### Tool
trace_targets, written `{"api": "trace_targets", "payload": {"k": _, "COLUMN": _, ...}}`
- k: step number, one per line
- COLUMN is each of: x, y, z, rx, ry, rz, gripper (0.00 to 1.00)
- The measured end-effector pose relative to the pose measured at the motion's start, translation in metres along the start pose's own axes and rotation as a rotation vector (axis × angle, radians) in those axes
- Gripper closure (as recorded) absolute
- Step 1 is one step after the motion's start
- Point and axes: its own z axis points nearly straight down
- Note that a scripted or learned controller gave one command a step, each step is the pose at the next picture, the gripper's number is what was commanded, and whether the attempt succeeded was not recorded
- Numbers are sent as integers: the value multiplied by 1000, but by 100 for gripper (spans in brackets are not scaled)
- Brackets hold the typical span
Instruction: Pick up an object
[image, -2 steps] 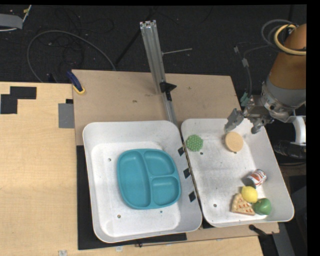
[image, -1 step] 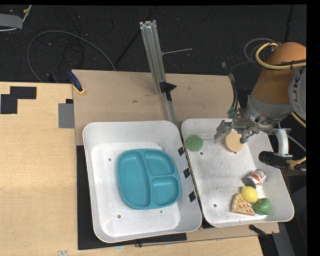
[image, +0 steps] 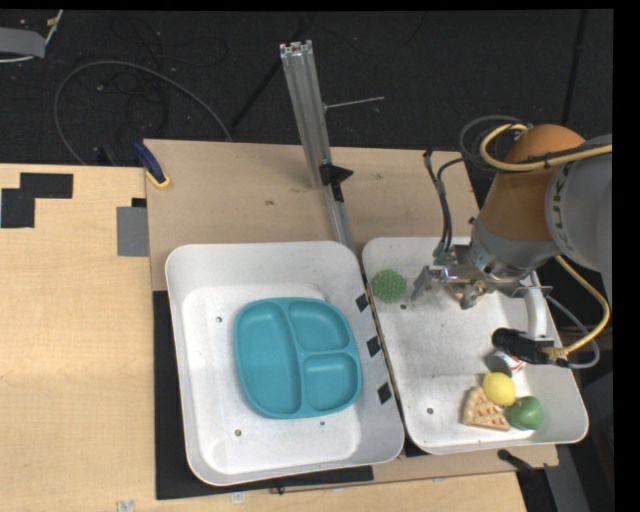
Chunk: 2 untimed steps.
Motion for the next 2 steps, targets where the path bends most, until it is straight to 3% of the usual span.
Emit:
{"api": "trace_targets", "payload": {"k": 1, "x": 2, "y": -1, "z": 44, "rx": -2, "ry": 0, "rz": 1, "gripper": 0}}
{"api": "trace_targets", "payload": {"k": 2, "x": 1, "y": 0, "z": 31, "rx": -4, "ry": -1, "rz": 4, "gripper": 100}}
